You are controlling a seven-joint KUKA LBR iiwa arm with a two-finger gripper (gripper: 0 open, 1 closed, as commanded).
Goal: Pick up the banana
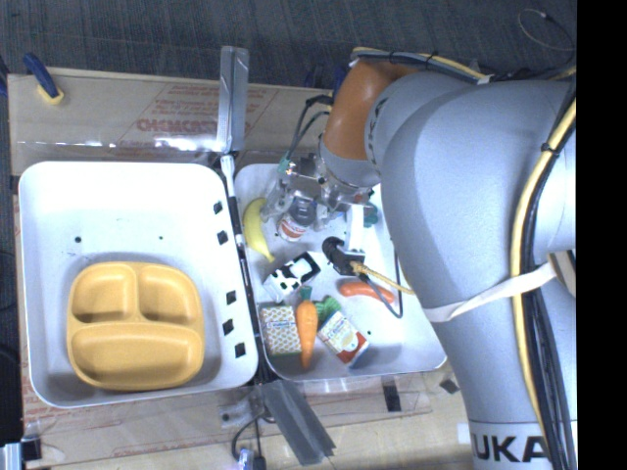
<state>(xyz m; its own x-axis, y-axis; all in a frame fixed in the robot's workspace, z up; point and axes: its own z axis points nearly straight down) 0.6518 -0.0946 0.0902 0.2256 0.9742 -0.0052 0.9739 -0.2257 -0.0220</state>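
Note:
The banana is yellow and lies along the left wall of the right bin, pointing from upper left to lower right. My gripper hangs just to its right, over the upper part of that bin, beneath the orange band of the arm. Its tips sit close to the banana's upper end and above a small red and white item. Nothing shows plainly between the tips.
Lower in the right bin lie a carrot, a black and white box, a patterned packet, a red and green carton and an orange-handled tool. The left bin holds a yellow compartment tray. The arm covers the bin's right side.

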